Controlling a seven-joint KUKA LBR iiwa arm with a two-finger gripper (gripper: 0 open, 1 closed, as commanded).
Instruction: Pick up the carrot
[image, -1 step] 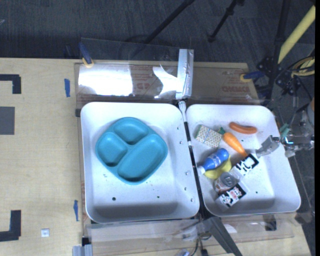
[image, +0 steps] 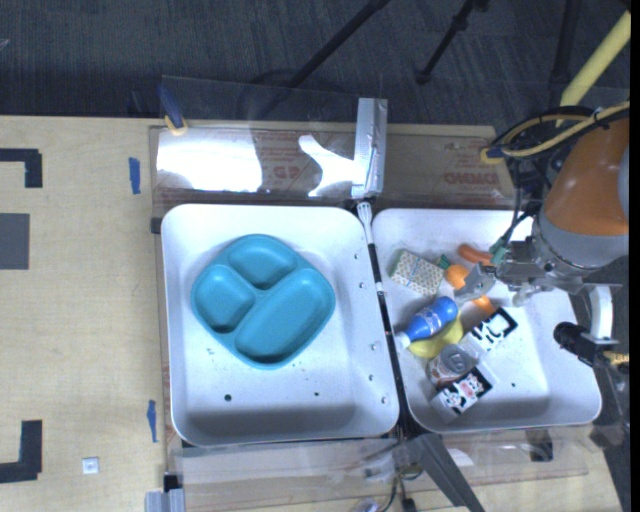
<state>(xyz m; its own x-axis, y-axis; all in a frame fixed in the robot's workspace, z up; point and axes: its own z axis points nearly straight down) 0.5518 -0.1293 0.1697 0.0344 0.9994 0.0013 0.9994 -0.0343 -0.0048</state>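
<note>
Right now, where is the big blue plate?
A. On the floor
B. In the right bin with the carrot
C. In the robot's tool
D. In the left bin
D: the blue plate lies alone in the left bin, while the carrot is in the right bin.

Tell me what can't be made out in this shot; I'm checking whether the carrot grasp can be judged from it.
- Gripper, camera view: its fingers are too small and too crowded by clutter to tell open from shut.
- Carrot, camera view: one end runs under the gripper, so any contact is unclear.
- Arm, camera view: cut off by the right edge.
- Black-and-white packet: print too small to read.
</note>
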